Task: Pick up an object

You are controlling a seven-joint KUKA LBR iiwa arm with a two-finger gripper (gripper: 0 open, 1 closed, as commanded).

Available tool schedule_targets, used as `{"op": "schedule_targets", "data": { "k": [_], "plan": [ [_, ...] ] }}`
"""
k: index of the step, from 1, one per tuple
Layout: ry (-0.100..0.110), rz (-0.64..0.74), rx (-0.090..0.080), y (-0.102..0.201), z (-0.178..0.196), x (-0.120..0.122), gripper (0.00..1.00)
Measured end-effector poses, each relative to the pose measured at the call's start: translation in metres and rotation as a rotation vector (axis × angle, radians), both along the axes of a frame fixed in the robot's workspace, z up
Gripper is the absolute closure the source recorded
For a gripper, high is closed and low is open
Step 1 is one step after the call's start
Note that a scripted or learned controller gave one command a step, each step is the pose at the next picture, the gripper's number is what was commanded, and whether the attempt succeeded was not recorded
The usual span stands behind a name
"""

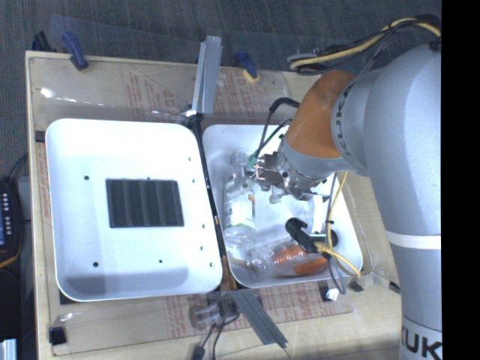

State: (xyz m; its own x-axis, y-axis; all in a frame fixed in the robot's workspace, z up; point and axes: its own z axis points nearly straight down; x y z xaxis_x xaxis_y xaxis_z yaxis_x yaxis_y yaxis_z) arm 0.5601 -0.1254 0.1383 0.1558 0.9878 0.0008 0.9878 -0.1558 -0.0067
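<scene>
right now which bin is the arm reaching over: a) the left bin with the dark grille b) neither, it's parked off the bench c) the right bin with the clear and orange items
c, the arm hangs over the right bin, above a clear plastic item and an orange item, while the left bin with the dark grille has no arm over it.

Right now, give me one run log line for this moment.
arm: over right bin | gripper: low among clear plastic items | grasp: cannot tell | orange object: near front wall | left bin: dark grate
</scene>
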Motion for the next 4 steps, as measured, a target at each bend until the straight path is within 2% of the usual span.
{"op": "schedule_targets", "data": {
  "k": [1, 2, 3, 4],
  "plan": [
    [0.000, 0.174, 0.001, -0.015, -0.048, 0.007, 0.00],
    [0.000, 0.174, 0.001, -0.015, -0.048, 0.007, 0.00],
    [-0.003, 0.102, -0.001, -0.020, -0.047, 0.064, 0.00],
    [-0.002, 0.168, 0.001, -0.019, -0.047, -0.002, 0.00]
  ]
}}
